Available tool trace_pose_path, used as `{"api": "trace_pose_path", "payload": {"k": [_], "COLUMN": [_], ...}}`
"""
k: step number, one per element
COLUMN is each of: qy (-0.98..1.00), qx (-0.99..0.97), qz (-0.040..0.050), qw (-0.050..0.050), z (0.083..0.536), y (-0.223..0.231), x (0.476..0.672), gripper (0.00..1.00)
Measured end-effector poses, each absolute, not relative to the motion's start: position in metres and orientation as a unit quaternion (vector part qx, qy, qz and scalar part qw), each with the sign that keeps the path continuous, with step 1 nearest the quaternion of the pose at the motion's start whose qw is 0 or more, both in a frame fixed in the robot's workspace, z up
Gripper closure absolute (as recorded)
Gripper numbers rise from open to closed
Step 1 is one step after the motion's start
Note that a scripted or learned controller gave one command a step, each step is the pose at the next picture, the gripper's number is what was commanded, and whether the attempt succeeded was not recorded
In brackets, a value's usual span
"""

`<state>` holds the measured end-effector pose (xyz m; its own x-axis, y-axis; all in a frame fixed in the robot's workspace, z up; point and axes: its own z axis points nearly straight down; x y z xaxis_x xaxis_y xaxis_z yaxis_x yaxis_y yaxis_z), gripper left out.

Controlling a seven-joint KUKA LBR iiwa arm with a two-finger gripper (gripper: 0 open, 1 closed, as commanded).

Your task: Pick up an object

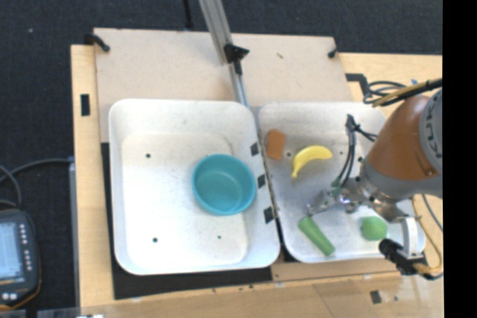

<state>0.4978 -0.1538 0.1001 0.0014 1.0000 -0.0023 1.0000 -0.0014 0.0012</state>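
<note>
Gripper [322, 202]: hanging low in right bin [298, 115], fingers pointing left; can't tell if spread or pressed together, nothing seen betw. them.

Green stick [317, 234]: lying just near-side of gripper, in near part of right bin; long axis running far-left to near-right. Closest obj. to tips, prob. the pick.

Green ball [373, 228]: sitting right of stick, under wrist, partly covered.

Banana [309, 157]: lying on far side of gripper, apart.

Orange block [275, 144]: sitting far-left in right bin.

Blue bowl [223, 184]: resting in left bin [149, 123], well apart.

Judgement: move is needing a short shift toward near side, jaws set across stick's axis.
</note>
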Motion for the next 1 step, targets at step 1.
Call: {"api": "trace_pose_path", "payload": {"k": [1], "qy": [0.705], "qx": [0.709], "qz": [0.0018], "qw": [0.003], "z": [0.1119], "y": [-0.1544], "x": [0.4994], "gripper": [1.0]}}
